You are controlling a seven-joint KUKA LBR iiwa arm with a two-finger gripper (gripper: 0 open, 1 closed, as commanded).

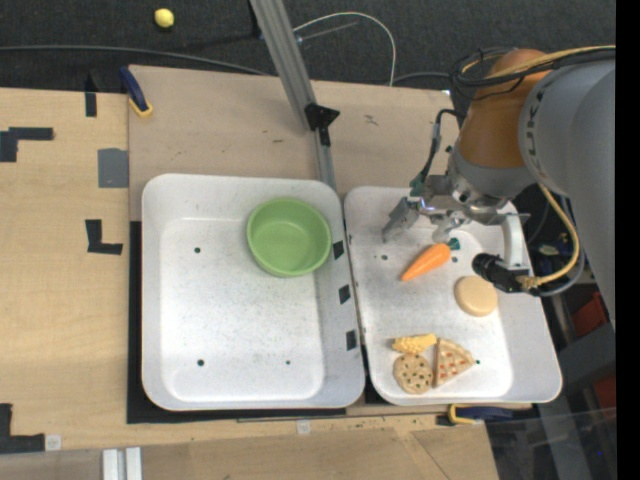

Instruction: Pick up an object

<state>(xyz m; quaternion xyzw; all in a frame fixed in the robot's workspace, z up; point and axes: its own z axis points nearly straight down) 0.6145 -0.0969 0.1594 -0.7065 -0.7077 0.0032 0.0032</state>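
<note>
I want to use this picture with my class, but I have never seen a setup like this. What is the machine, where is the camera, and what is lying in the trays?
The camera looks down at a slant on a bench with two shallow white trays side by side. The grey and orange machine is a robot arm reaching in from the right. Its gripper hangs over the right tray, just above a toy carrot, with nothing visibly between its fingers. That tray also holds a round beige piece, a corn cob, a cookie and a pizza slice. The left tray holds a green bowl.
</note>
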